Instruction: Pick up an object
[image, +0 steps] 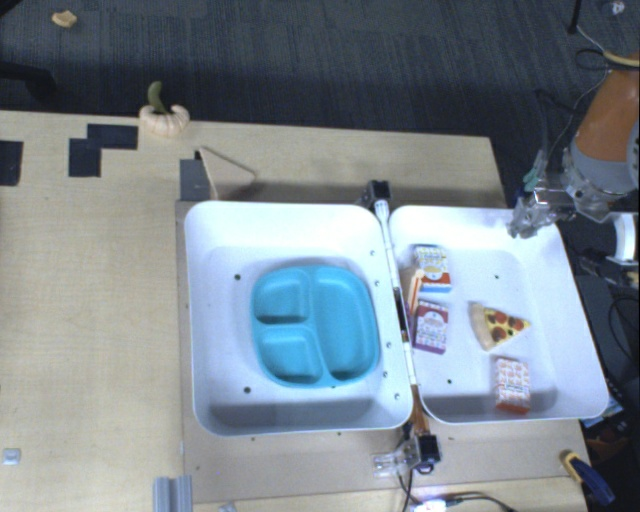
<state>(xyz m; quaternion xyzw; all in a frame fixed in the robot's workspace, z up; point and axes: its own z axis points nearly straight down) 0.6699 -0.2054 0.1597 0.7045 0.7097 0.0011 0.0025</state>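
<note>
The right bin (560, 290) holds a pizza slice toy (497, 325), a purple packet (431, 326), a small carton (430, 267) near the divider and a red-and-white packet (511, 384) toward the front. My gripper (524, 217) hangs over the bin's far right corner, apart from all of these. The arm's orange band (607, 120) is at the upper right. The fingers look small and blurred.
The left bin (215, 300) holds a blue divided tray (314, 323). A small gourd-shaped toy (163, 118) lies on the wooden bench at the upper left, next to black tape marks (100, 148). Cables run beside the right bin.
</note>
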